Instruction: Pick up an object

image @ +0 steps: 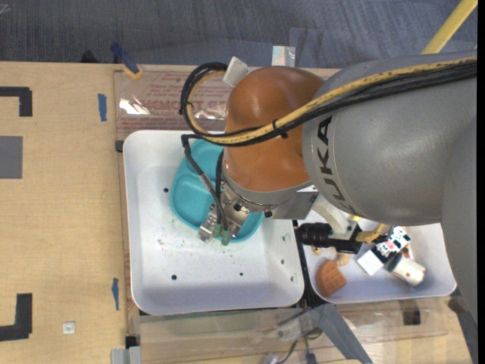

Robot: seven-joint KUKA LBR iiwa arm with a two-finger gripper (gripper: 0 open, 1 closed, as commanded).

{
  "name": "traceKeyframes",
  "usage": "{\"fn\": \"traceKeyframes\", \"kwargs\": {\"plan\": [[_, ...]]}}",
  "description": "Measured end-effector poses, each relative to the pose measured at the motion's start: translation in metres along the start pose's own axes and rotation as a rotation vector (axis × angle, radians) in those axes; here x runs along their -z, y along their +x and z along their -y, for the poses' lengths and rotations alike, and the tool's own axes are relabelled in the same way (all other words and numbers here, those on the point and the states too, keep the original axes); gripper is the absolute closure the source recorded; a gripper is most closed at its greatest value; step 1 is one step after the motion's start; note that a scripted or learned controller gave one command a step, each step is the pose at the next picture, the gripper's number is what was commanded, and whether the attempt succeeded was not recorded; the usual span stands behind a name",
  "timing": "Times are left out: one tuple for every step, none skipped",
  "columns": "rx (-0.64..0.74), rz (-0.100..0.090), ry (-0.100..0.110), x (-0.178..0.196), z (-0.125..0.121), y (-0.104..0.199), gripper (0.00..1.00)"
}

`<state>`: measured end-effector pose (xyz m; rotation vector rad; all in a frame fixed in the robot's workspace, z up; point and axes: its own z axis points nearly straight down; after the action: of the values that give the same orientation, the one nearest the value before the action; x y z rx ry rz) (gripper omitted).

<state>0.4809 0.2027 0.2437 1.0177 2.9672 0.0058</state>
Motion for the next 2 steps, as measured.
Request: {"fn": "traceKeyframes", "kwargs": {"plan": [[0.327, -0.005, 0.004, -0.022, -0.006, 0.007, 1.0], [0.327, -0.001, -0.001, -0.01, -0.008, 0.007, 1.0]]}}
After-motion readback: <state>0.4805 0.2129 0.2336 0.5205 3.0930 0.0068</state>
